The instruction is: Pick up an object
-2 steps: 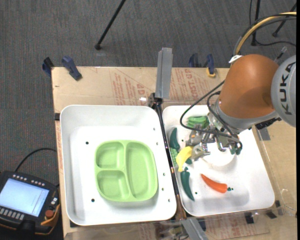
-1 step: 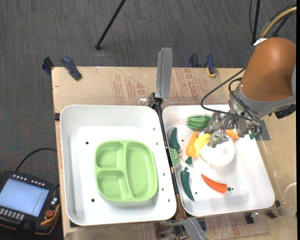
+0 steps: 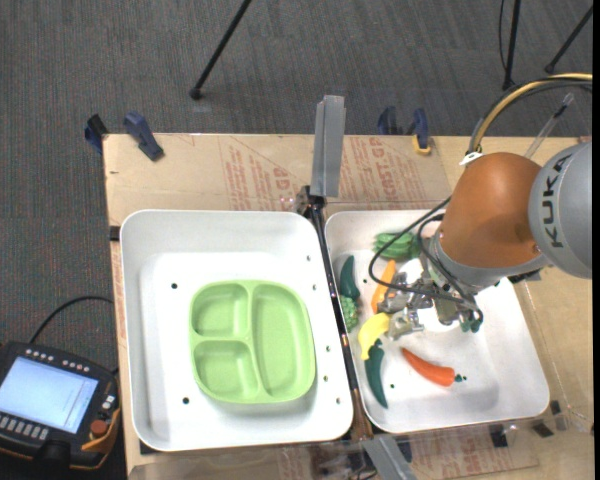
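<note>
While the arm [image 3: 500,218] reaches in from three o'clock, its tool [image 3: 420,313] hangs low in the right bin [image 3: 510,388] — whether its fingers are apart I cannot tell. Toy vegetables surround it: an orange carrot [image 3: 428,367] at five o'clock, a yellow piece [image 3: 372,333] at nine. A green tray [image 3: 252,342] fills the left bin [image 3: 150,268].

Green divided plate [image 3: 252,355] in left bin [image 3: 140,268]; perhaps a teach pendant [image 3: 45,398] on floor.

On my feed, I read black letters "KU" on the grey arm segment [image 3: 572,218]. The brown cardboard sheet [image 3: 250,168] under the bins carries red print, upside down and unreadable.
</note>
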`<state>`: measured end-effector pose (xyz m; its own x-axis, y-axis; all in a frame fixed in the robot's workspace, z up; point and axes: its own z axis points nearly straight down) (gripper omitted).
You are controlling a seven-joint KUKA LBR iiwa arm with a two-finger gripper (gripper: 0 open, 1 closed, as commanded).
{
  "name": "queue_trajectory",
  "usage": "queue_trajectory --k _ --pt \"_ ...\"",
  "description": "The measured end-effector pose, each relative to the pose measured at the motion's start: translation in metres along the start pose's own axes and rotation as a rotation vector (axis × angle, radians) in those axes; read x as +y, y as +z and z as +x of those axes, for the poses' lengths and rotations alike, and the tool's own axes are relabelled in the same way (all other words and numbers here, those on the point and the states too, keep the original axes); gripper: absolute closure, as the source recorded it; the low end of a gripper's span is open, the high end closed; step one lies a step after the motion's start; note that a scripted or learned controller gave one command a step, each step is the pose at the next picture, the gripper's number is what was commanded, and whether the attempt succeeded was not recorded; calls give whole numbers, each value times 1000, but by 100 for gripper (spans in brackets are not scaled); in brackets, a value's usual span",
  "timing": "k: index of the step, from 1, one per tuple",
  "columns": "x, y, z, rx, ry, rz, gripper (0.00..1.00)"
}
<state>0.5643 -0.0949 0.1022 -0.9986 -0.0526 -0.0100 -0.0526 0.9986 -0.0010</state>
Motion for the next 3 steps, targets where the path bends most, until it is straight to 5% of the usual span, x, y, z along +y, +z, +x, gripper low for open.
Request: queue_trajectory --k 1,2,3 --pt "-30 9 -56 -2 236 -2 100" --pt "-29 14 -53 7 234 -2 0" --pt "2 14 -23 8 348 -1 0"
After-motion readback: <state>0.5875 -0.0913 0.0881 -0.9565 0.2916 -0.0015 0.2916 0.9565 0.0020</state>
